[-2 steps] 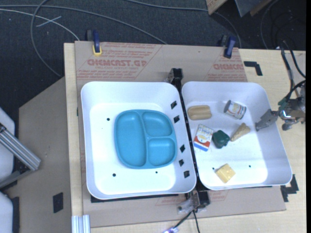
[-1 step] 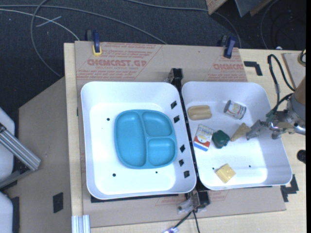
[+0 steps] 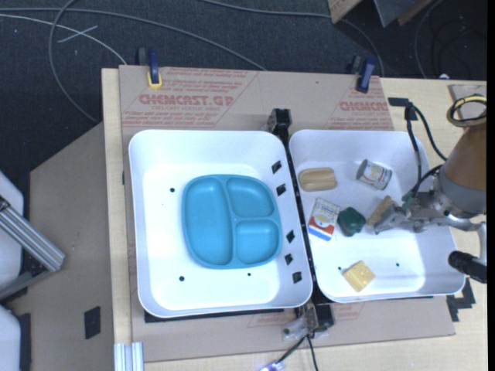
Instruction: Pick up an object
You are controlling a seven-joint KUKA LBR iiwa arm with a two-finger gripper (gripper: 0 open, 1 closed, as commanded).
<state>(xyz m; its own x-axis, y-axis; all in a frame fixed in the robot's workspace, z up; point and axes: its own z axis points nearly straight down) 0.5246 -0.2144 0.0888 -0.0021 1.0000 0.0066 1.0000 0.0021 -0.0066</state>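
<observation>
Likeliest target, judging by where the arm sits: a small tan/olive piece point(image 3: 384, 207) in the right bin point(image 3: 402, 284), lying tilted, w/ the gripper point(image 3: 390, 216) right at it. Tip looks to be touching or just over the piece's lower end; can't say which. Whether the pincer is released or clenched: can't tell, too small and blurred at this angle, and nothing reads as clearly held.

Just left of that piece, a dark green lump point(image 3: 351, 220), near enough to get nudged. Next left, touching or nearly so, a small red/white/blue packet point(image 3: 323, 218). Up top, a silver can-like obj point(image 3: 374, 175) lying on its side, apart from the rest. Toward the divider, a tan oval, bun-like thing point(image 3: 318, 178). Near the front wall, a yellow sponge-ish cube point(image 3: 358, 275), well apart from the gripper.

Left bin point(image 3: 147, 207) holds a blue divided plate point(image 3: 230, 221), 3 compartments, nothing on it.

Step in hand, as I read it: approach/grasp phase, arm point(image 3: 464, 168) reaching in from the right, low over the bin floor. No lift yet.

Next move calls for: close squarely on the tan piece, across its narrow side, then straight up. Risks: piece is thin and flat-lying, so it may slip out or get pushed into the green lump; check it comes up w/ the tip before calling it a pick.
</observation>
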